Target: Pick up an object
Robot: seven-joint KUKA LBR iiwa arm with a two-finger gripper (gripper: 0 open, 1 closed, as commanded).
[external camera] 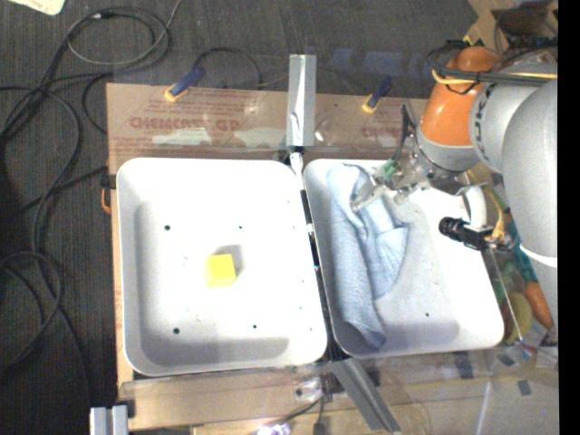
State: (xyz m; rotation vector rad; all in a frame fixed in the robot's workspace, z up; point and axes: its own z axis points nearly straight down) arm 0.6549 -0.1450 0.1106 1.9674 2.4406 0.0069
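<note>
Two shallow white bins sit side by side on a bench, seen from above at a slant. In the left bin (136,207) lies a small yellow block (221,269), roughly cube-shaped with a lighter top face, resting alone on the bin floor a little right of the bin's middle. In the right bin (453,306) lies a pale blue cloth (367,252), crumpled and folded lengthwise, running from the far left corner of that bin down toward its near edge, with a dark fold at its near end.

Behind the bins, a brown cardboard sheet (204,120) under clear plastic bears faded red printed lettering; the letters are too washed out to read with confidence. A strip of silver tape (301,102) runs upright between the two bins at the far side.

The grey arm (530,152) with its orange band (449,116) reaches in from the right. Its pincer (376,188) is low over the far part of the right bin, with its tip at the far end of the blue cloth, touching or just above the fabric. Its fingers appear slightly spread, but whether cloth lies between them cannot be told. The yellow block is well apart from the pincer, in the other bin.

Black cables (54,116) loop on the dark floor to the left.
</note>
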